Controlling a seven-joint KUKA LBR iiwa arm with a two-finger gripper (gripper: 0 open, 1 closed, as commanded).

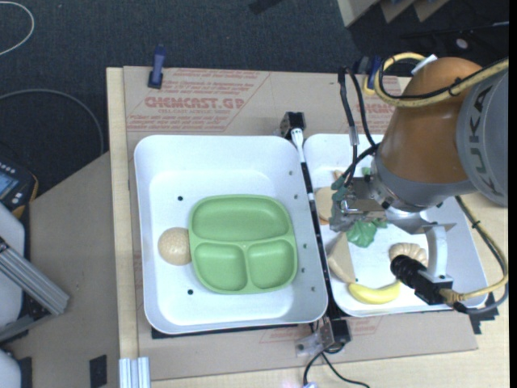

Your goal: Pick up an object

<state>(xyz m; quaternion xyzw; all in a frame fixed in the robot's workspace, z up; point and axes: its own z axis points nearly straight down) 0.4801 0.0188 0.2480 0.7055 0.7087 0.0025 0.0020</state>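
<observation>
Orange-banded arm (440,128) reads "KUKA"; bench board (194,95) reads "CHEMCAST".

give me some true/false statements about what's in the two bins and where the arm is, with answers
1. A green divided tray lies in the left bin. True.
2. The tray has three compartments. True.
3. A banana lies in the left bin. False: it lies in the right bin, near its front edge.
4. A round beige object sits on the tray's right side. False: it sits just off the tray's left edge.
5. The arm is over the right bin. True.
6. The end effector is above the green tray. False: it is over the right bin, near a small green object.
</observation>
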